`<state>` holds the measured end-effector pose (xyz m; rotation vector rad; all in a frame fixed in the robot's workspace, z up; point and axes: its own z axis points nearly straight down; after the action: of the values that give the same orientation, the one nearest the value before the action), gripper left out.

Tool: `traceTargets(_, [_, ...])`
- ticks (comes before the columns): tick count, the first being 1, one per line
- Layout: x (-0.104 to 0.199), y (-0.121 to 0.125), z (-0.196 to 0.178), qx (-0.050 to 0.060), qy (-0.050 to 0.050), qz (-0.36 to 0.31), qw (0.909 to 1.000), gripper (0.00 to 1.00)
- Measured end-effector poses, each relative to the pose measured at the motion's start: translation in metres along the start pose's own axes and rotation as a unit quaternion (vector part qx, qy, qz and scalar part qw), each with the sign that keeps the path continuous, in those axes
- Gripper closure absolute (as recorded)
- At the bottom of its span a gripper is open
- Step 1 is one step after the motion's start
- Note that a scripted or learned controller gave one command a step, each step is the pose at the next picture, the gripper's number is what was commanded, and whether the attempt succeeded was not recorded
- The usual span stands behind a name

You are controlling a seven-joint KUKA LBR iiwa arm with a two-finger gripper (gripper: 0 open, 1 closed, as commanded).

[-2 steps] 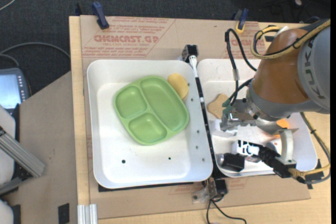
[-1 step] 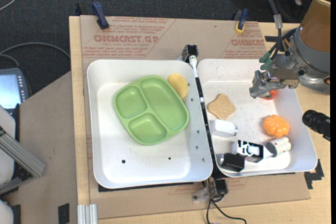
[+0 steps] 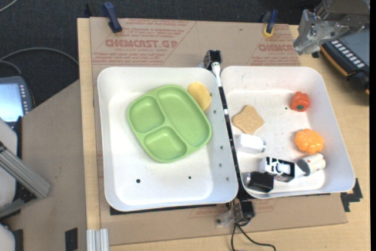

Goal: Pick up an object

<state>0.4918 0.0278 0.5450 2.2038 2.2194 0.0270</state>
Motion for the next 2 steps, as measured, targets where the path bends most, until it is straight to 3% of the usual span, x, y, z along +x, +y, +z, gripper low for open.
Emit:
traceTargets(1, [-0.087,-0.017,0.114,0.016,-0.002,0.009,0.9998,1.0])
traceTargets(2, [-0.131,0.012,0.229,0.016,-0.001,0.006,0.9999,1.0])
